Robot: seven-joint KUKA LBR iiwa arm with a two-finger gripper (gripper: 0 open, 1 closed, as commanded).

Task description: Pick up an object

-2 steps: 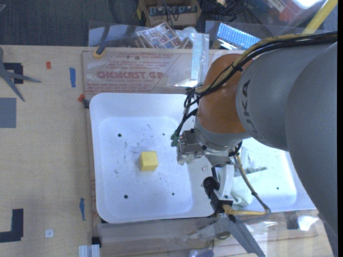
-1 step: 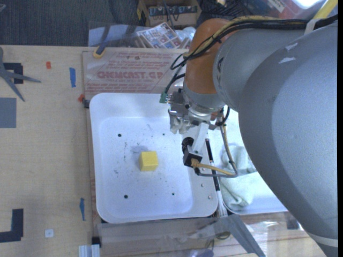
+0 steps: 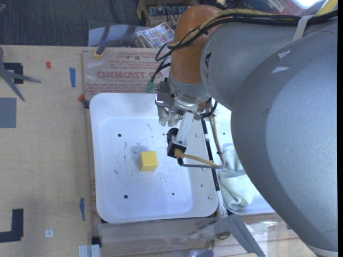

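The yellow cube lay near the middle of the left white bin, open to a reach from above. The gripper hung up-right of it, probably not yet aligned; whether released or clenched, I could not tell.

Soft, even light comes from overhead, and the shallow white plastic bin looks bright, a little washed out. Inside it, the small yellow cube throws only a faint shadow. Right of the bin, the big grey arm is blurred.
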